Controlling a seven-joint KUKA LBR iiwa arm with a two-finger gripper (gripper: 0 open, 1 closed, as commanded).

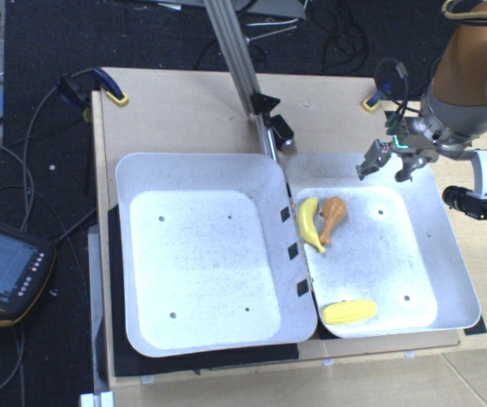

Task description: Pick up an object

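Observation:
The right bin (430,253) holds three objects. A yellow banana (310,223) lies near the bin's left wall, with an orange-brown drumstick-shaped toy (332,216) touching its right side. A flat yellow oblong object (349,313) rests near the bin's front edge. My gripper (387,164) hangs above the far edge of the right bin, to the upper right of the banana and drumstick. Its two fingers are spread apart and nothing sits between them.
The left bin (201,257) stands beside the right one. A slanted metal rail (237,49) runs down to the bins' shared far corner. A pendant (4,270) lies off the bench at the left. Clamps (108,87) sit at the bench's far corners.

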